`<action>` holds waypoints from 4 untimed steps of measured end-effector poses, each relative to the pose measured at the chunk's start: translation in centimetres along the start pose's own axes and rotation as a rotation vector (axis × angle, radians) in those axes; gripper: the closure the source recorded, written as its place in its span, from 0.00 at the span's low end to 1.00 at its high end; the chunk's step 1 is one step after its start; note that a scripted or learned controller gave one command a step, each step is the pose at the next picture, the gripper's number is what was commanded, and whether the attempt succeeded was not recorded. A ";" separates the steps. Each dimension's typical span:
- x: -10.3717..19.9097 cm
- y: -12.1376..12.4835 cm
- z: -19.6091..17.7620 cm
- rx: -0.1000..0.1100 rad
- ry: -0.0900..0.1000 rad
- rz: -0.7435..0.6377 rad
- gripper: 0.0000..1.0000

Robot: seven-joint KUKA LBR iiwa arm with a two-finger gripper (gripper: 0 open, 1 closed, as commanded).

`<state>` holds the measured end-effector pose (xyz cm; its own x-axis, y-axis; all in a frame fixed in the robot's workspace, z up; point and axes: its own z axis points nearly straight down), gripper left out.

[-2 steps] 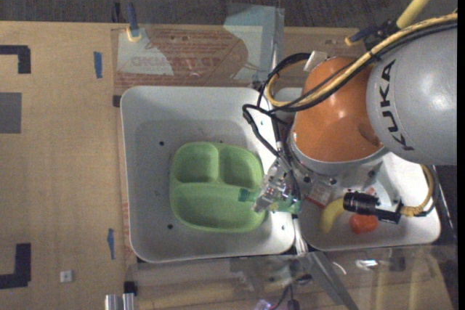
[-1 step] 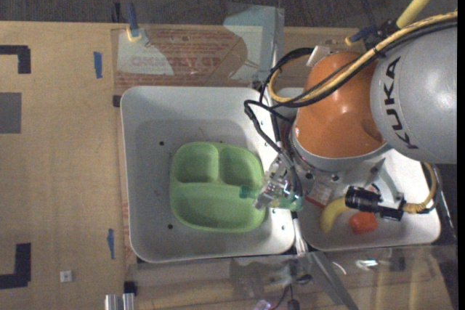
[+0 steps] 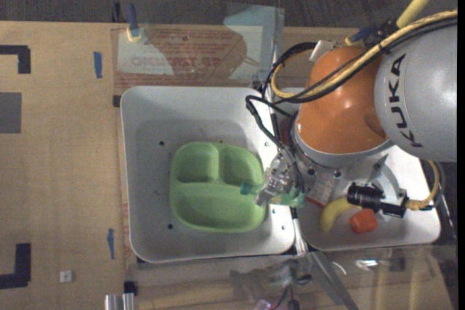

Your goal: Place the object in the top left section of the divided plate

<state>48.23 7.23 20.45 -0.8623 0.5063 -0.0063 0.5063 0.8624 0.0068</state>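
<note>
**Arm low over the seam between the two bins**

The grey arm with its orange band reaches in from the right and hangs over the inner edges of both shallow white bins. Its bulk and a tangle of black cables hide much of the right white bin and the far right corner of the left white bin.

In the left bin lies the light green divided plastic plate, with two smaller sections on its far side and one long section on the near side. Its right edge sits just beside the two-finger gripper.

At the gripper there is a small teal-green object, touching or overlapping the plate's right rim. It is too small and too mixed with the metal fingers for me to tell its shape, its long axis, or whether it is truly clamped; how wide the hand stands I cannot tell.

In the right bin, near the front, a yellow banana-shaped piece lies beside an orange-red block, both partly hidden by the wrist.
</note>
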 end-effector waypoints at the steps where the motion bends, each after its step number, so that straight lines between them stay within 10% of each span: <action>1: -1.1 -2.3 1.1 0.005 0.007 -0.209 1.00; 3: -2.4 -4.5 1.9 0.004 0.005 -0.339 1.00; 4: 0.0 -0.4 2.0 0.003 0.005 -0.468 1.00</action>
<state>48.00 6.88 18.48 -0.9980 0.0632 -0.0037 0.0632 0.9980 0.0018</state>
